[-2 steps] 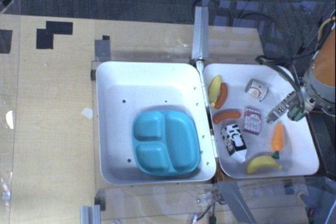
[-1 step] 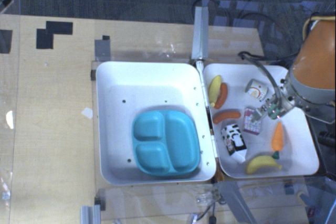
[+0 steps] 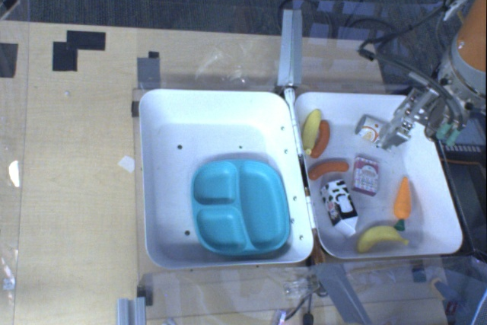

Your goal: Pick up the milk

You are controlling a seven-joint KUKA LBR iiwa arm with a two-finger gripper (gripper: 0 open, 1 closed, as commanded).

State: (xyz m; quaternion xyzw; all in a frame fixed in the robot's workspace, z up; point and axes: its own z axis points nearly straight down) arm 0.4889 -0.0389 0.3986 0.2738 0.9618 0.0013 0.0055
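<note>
In the right bin: milk carton lies near the left wall, between a sausage and a banana | pincer hovers at the upper right beside a small box, grip state unclear | left bin: blue tray

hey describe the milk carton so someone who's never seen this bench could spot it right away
Look in the right-hand white bin, in its lower middle. The milk lies there on its side between a sausage above and a banana below. It alone has black-and-white cow patches.
</note>
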